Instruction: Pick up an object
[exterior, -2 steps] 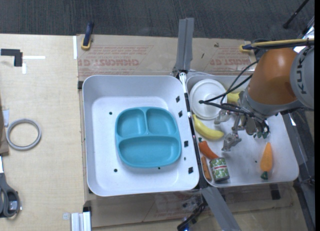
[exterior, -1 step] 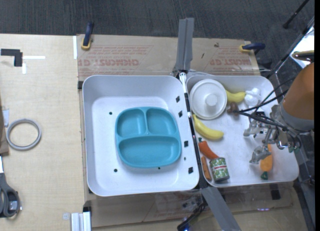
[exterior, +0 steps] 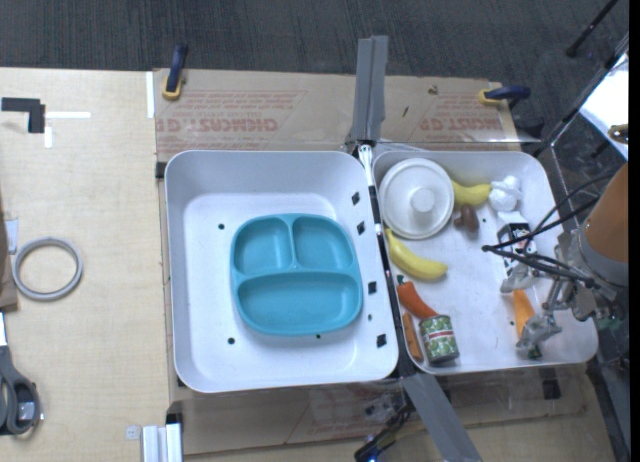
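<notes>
1. Nearest candidate for the pick: a small orange piece (exterior: 522,310) at the lower right of the frame, on the floor of the right bin (exterior: 480,335), just beside the gripper (exterior: 535,335). It looks like a carrot-shaped toy — probably light and stiff, smooth enough to slip. Judged best taken across its narrow width, near the middle.

2. Other options in the same bin, going left: a small green-labelled can (exterior: 439,340) at the lower edge, rigid and round, likely to roll if nudged; touching its left side, a long orange carrot (exterior: 412,308); above that a yellow banana (exterior: 416,260), curved, probably hard plastic.

3. Upper part of the bin: a white lidded bowl (exterior: 417,198) — wide, awkward for two fingers except at the knob; a second banana (exterior: 470,192) to its right; a small brown item (exterior: 466,218) below that; a white crumpled object (exterior: 506,192) near the upper right corner.

4. Arm pose: reaches in from the frame's right edge, wrist low over the bin's lower right corner, dark cables (exterior: 530,262) trailing across. Gripper tips sit near the bin floor. Nothing seen between them; open or closed — cannot tell.

5. Left bin (exterior: 190,280), centre frame: holds a teal divided plate (exterior: 297,274), well apart from the gripper.
</notes>
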